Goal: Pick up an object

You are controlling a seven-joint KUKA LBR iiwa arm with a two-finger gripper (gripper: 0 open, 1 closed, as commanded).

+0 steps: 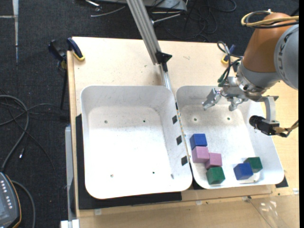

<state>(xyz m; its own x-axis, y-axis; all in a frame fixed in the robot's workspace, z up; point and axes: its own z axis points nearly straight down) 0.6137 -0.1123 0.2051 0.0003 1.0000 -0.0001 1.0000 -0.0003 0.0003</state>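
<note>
Basically nothing picked yet: tool [221, 102] hangs open and empty over the right bin's [190, 95] far end. Blocks sit well apart at its near end, blue block [198, 140] closest; approach and grasp remain.

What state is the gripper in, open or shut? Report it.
Open: the two-finger gripper has its fingers spread apart with nothing between them, over the right white bin.
</note>
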